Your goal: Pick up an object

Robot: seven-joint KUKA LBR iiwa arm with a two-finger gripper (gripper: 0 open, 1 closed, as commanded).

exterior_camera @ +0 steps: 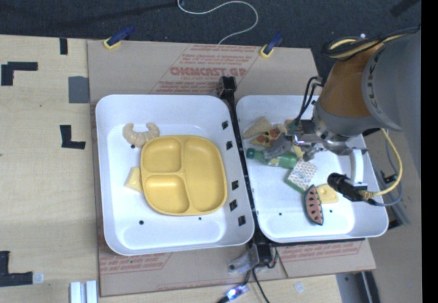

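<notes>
My gripper reaches from the right into the right bin, down among a pile of small toy foods. Under and beside it lie a pizza-like slice, a green item and a speckled cracker piece. Nearer the front lie a watermelon slice and a small yellow piece. The arm's body hides the fingers, and I see nothing clearly held.
The left bin holds a yellow divided plate, a tan croissant shape behind it and a yellow wedge at its left. A black divider runs between the bins. A cable lies beyond the bench.
</notes>
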